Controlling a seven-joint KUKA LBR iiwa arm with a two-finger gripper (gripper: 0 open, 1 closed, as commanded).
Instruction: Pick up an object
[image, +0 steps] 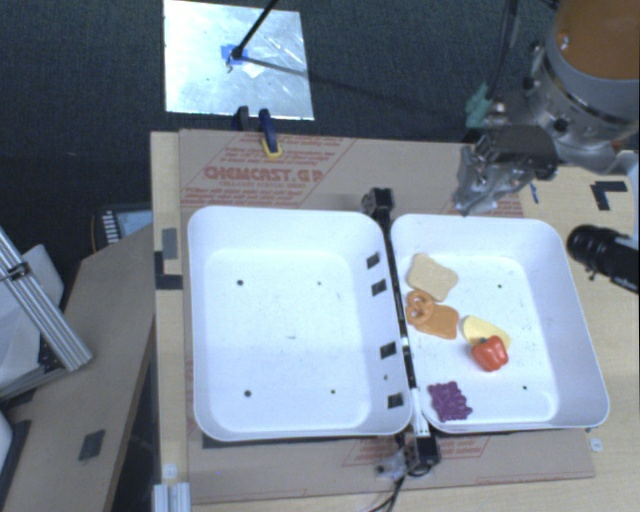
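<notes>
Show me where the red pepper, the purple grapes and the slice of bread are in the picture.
red pepper (489, 353), camera view, middle of its red body.
purple grapes (450, 401), camera view, centre of the bunch.
slice of bread (432, 274), camera view, middle of its top face.

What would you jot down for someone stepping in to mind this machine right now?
Gripper: raised above the far rim of the right white bin, holding nothing that I can see.
Things, all in the right bin near its left wall: tan bread-shaped slice, orange pretzel-shaped piece, yellow wedge, red toy pepper, purple grape cluster.
Done: nothing picked up.
Left: descend, grasp one item, lift.
</notes>
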